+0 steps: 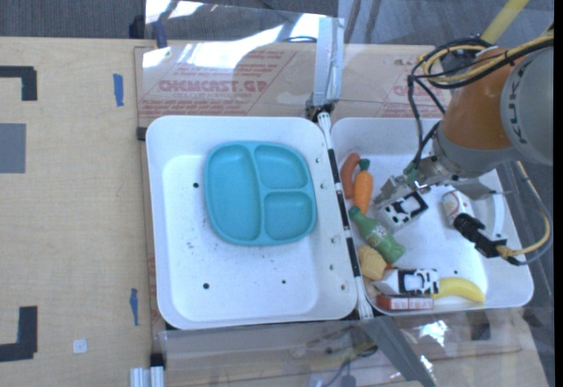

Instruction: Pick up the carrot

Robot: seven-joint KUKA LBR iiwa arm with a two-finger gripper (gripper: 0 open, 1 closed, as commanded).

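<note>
- A pale wooden desk (70, 227) carries two shallow white bins side by side, with grey carpet beyond it.
- The left bin (255, 288) holds a teal plate (260, 193) with three compartments.
- The right bin (510, 284) is crowded. Taking the carrot (361, 188) as the mark: it lies near that bin's left wall, orange, with a green tip at its upper end.
- Touching the carrot's left side is a red-orange sausage shape (350, 167).
- Just below the carrot lies a green bottle (376, 235), and below that a yellowish lump (373, 264).
- Farther below and to the carrot's right sits a banana (460, 289).
- The arm (493, 113) hangs over the bin to the carrot's right, its pincer (398, 192) just beside the carrot; I cannot tell whether the pincer is wide or closed.
</note>
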